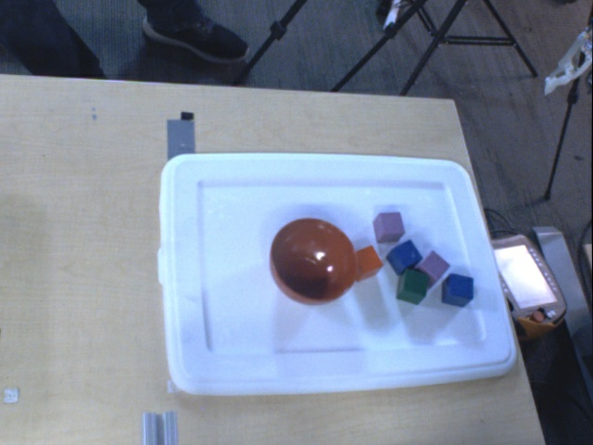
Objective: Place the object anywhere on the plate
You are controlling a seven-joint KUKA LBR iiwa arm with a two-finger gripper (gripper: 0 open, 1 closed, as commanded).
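White bin (181, 276) on the bench (74, 248), with a brown plate (312, 260) and small blocks.

Just right of the round plate lies an orange block (368, 261), touching its rim and partly hidden by it, so its long axis is hard to judge. Further right, a purple cube (389, 225), a blue cube (403, 256), a mauve cube (433, 267), a green cube (412, 287) and a second blue cube (458, 289) cluster closely. The tool's state I cannot tell.

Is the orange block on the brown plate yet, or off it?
Off it. The orange block lies on the white bin floor, against the round brown plate's right edge.
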